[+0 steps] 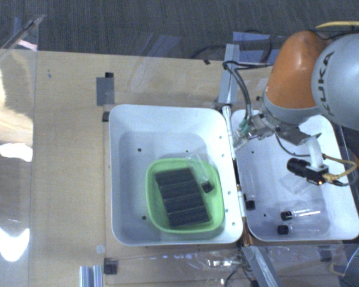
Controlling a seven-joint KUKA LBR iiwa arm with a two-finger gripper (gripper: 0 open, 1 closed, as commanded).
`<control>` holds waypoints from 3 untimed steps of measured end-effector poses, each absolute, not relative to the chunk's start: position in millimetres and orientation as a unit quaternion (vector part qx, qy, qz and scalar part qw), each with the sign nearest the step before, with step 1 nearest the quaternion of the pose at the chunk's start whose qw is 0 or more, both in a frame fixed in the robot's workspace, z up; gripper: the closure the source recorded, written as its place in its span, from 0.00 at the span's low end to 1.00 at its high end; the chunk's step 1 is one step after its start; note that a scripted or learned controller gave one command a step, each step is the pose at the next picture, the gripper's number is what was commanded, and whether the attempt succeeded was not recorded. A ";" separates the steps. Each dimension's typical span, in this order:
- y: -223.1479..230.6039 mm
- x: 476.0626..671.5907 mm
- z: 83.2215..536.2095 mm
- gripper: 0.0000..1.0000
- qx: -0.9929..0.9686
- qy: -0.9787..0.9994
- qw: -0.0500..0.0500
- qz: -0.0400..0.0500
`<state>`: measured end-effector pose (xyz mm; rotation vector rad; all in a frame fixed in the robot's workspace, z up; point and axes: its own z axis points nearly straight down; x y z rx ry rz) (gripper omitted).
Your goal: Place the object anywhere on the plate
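The dark ridged block (180, 197) lies flat on the green plate (152, 187). Its long axis runs on a slight slant from the plate's far-left side to its near-right rim. A small black piece (207, 187) sits on the plate just beside the block's right edge. The block covers most of the plate, leaving bare strips along the left and far rims. The gripper (254, 129) hangs right of the plate and beyond it, over the right bin (341, 220). I cannot tell whether the claw is open or closed.
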<state>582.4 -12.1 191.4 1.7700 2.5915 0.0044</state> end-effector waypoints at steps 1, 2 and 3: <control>-82.9 612.3 238.9 1.00 0.553 0.833 0.005 0.002; -61.1 556.6 214.1 1.00 0.515 0.857 0.003 0.002; -108.0 638.4 265.3 1.00 0.437 0.900 0.006 0.002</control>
